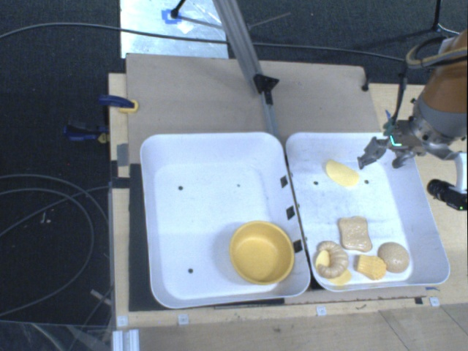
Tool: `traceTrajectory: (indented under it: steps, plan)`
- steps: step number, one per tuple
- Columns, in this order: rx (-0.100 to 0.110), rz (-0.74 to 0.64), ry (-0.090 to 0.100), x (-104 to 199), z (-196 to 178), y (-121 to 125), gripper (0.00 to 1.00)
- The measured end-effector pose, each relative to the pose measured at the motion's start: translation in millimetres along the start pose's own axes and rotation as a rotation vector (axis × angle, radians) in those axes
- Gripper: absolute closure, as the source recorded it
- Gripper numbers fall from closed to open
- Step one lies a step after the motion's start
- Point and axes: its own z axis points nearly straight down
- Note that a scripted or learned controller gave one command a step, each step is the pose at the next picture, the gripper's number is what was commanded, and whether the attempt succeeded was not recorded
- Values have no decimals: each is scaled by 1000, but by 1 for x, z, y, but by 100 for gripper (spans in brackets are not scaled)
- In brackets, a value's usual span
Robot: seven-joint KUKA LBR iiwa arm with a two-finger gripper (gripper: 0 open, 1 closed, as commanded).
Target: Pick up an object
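Carpet (51, 64), dark and speckled, covers the floor around a tan wooden bench (197, 93), with black cables looping across it at left. A slanted metal pole (241, 35) crosses the bench top from above. Two shallow white bins sit side by side on the bench. The left bin (197, 189) holds a yellow bowl (262, 251) near its front right corner. The right bin (409, 196) holds a pale yellow oval piece (341, 173) toward the back and, along the front, a ring-shaped pastry (331, 259), a tan toast slice (355, 233), a round beige bun (393, 257) and a small yellow wedge (371, 267). The grey arm (442, 101) reaches in from the right. Its gripper (384, 156) hangs over the right bin's back edge, fingers spread apart and holding nothing, just right of the oval piece.
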Motion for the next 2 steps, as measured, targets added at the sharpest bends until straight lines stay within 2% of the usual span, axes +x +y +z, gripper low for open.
traceTrajectory:
  steps: [1,2]
  plan:
    - [-1,0,0,0,0,0,0]
    - [1,3,-1,-4,41,2,0]
